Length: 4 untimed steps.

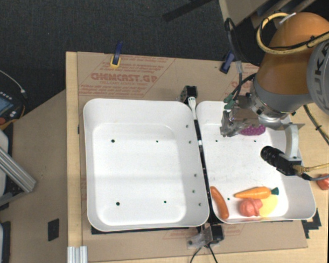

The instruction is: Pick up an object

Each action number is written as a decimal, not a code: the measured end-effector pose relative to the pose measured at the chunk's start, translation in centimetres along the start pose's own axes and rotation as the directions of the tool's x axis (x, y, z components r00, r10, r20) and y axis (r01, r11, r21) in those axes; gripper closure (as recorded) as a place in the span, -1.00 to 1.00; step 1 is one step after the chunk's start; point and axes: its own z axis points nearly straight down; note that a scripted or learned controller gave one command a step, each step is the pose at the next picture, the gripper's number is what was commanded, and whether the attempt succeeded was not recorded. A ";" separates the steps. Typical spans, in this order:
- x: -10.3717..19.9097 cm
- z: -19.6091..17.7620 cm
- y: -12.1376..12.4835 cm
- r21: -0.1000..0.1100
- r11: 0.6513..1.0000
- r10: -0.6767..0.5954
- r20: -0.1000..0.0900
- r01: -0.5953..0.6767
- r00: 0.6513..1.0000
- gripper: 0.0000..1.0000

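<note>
Purple toy (252, 129) at back of right bin (244, 169), just beside gripper (229, 129).
Looks light, soft, maybe bumpy; pinch across its middle. Mostly hidden under wrist. Finger state: cannot tell. Carrot (254, 193), sausage (219, 203), pink-yellow toy (253, 207) lie near front edge.

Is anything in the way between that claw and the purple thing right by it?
Nothing visible. The gripper hangs over the right bin, right beside the purple object. The carrot and the other toys lie apart at the near edge.
</note>
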 end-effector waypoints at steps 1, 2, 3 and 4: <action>7.8 4.1 1.1 0.011 1.000 0.002 0.001 -0.002 1.000 1.00; 17.9 4.0 5.1 0.000 1.000 0.000 -0.001 0.000 1.000 1.00; 23.9 4.0 6.1 0.002 1.000 0.003 0.000 -0.003 1.000 1.00; 23.5 5.8 -0.9 0.014 1.000 0.010 0.004 -0.010 1.000 1.00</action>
